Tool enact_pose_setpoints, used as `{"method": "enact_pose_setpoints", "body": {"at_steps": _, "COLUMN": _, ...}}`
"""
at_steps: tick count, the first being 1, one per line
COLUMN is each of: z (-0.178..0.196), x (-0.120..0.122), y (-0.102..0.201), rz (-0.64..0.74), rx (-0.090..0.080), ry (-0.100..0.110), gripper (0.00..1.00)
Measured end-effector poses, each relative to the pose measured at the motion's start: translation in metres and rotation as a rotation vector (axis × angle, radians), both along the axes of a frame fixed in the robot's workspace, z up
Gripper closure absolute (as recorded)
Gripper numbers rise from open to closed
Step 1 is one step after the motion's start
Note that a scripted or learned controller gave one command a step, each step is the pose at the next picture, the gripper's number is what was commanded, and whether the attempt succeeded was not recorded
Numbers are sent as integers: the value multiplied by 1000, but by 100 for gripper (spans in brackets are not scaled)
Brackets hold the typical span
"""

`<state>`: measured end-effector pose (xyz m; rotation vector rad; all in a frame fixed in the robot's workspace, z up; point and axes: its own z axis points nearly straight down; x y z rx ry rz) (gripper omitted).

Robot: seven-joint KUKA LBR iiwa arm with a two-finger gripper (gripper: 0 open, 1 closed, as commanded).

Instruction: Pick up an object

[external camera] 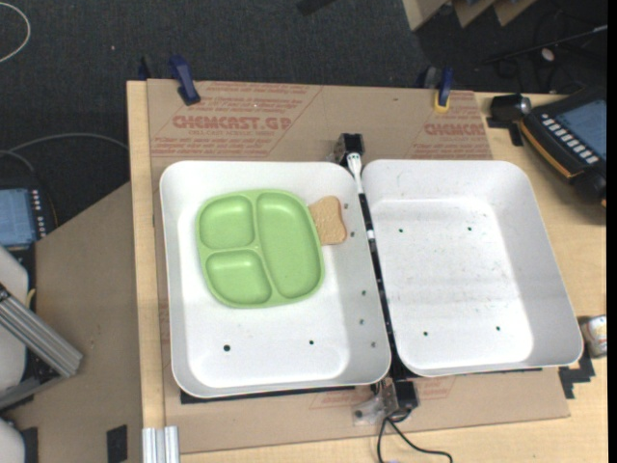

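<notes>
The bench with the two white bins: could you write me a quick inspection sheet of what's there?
Surface: bench bearing left bin and right bin, side by side.
Job's things: green divided plate in the left bin; tan slice touching the plate's right edge.
Clutter: nothing seen.
Grippers: nothing seen.
Cables: black cable at the front edge.
Surroundings: blue clamp, dark carpet.
</notes>
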<state>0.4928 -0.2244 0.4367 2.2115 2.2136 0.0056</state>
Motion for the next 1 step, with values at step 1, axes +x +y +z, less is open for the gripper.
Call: {"method": "enact_pose_setpoints", "body": {"at_steps": 1, "z": -97, "x": -15, "y": 25, "rz": -1, "rx": 10, "ry": 21, "gripper": 100}}
